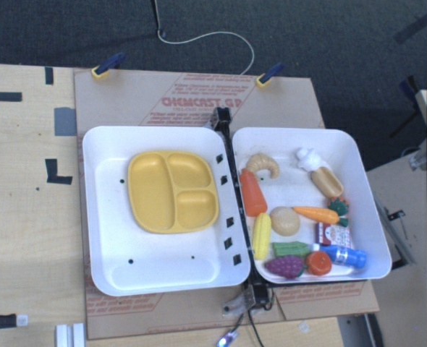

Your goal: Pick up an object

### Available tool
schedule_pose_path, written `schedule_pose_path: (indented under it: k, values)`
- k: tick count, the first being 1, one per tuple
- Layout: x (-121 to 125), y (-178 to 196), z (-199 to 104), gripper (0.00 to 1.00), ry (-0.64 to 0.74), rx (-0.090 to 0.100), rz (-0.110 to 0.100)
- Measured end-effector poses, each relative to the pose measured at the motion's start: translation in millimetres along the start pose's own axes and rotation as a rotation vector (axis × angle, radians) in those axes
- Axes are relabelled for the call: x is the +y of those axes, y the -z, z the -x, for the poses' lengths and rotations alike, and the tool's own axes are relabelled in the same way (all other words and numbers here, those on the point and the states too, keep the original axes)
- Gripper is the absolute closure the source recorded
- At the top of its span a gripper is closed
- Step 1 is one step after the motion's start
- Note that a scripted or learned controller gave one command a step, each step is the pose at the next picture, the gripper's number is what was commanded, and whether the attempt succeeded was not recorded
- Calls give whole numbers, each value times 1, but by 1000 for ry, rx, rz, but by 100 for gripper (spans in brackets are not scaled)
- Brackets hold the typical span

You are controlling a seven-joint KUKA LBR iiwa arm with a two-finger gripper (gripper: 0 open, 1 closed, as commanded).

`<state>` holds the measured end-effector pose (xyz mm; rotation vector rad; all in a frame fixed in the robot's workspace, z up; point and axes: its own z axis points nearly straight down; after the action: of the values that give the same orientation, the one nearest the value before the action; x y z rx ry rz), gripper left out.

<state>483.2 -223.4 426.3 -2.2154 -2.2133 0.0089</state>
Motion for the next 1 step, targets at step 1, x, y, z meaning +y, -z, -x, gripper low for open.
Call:
schedule_pose_path:
  k: [1]
  values:
    - [4,-153,-35,100,3,4,-6]
